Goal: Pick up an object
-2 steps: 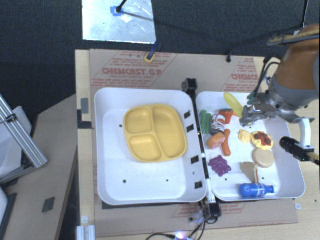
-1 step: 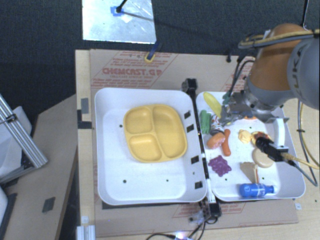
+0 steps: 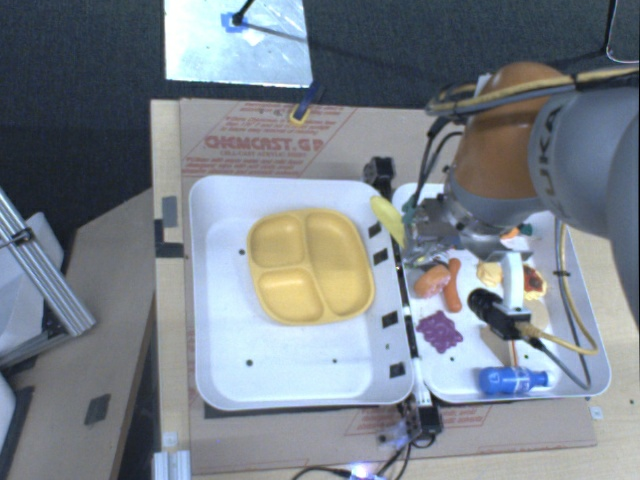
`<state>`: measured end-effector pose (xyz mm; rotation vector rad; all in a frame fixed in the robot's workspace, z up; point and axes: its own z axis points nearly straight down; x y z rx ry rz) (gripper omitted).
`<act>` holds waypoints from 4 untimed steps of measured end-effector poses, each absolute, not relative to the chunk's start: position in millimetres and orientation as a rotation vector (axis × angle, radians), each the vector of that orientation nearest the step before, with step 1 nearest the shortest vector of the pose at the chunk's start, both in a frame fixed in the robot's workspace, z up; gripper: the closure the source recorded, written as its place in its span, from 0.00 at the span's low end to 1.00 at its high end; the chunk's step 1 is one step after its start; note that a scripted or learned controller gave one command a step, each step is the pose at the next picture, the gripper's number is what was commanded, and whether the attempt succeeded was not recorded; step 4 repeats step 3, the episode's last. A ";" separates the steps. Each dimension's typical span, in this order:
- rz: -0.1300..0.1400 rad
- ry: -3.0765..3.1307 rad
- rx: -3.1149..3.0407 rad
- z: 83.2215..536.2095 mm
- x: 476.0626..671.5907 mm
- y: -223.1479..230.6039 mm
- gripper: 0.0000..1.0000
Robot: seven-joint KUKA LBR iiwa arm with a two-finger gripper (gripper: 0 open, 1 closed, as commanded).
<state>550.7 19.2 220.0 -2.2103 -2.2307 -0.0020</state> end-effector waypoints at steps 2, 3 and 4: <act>0.001 -2.225 -2.218 216.6 546.7 50.4 1.00; -0.002 -2.228 -2.216 234.5 554.6 47.4 1.00; -0.002 -2.228 -2.216 234.5 554.6 47.4 1.00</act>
